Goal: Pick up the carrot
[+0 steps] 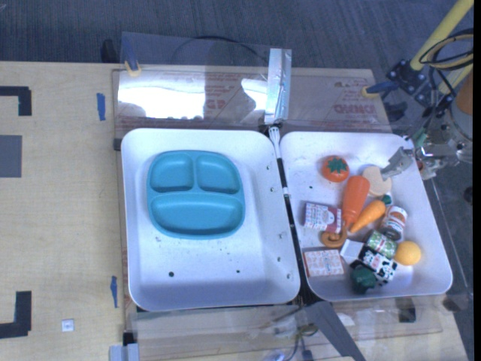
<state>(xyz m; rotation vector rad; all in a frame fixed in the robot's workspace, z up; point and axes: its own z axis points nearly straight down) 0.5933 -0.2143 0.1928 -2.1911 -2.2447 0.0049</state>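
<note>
Orange carrot (355, 194) lies at right of frame among crowded toys, so the hand (394, 164), whose state I cannot tell, may grab a neighbour.

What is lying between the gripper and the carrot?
In the camera view, a pale peach-coloured piece lies between the gripper and the carrot, against the carrot's upper end.
</note>
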